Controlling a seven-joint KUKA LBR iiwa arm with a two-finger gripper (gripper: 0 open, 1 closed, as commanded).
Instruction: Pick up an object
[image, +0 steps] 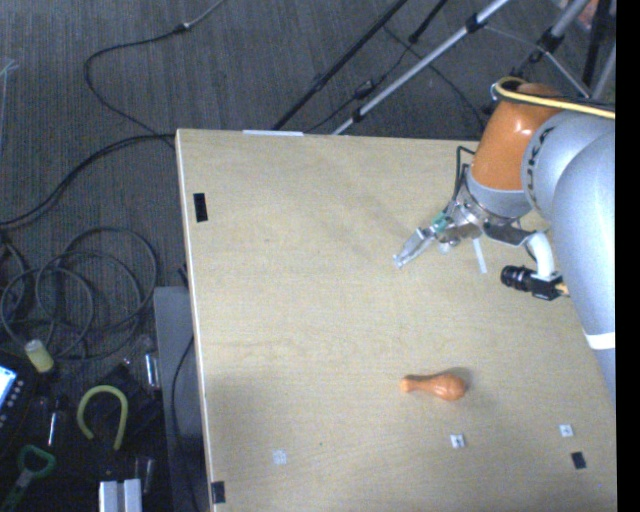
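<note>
Here my tool (412, 250) hovers over the bare table (300, 300), grip state unclear, well apart from the unpicked orange object (436, 386).

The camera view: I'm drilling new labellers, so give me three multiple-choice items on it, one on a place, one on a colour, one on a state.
1. Where does the pear-shaped object lie?
A. nearer the view's bottom edge than the tool
B. on the floor among the cables
C. against the board's top edge

2. What colour is it?
A. blue
B. orange
C. black

3. How does the tool stand to it?
A. clamped around it
B. resting on top of it
C. apart from it, with bare board between

Key:
1 A, it lies on the board well below the tool in the picture.
2 B, its whole surface reads orange against the pale wood.
3 C, a wide stretch of board separates them, with nothing seen between the fingers.
</note>
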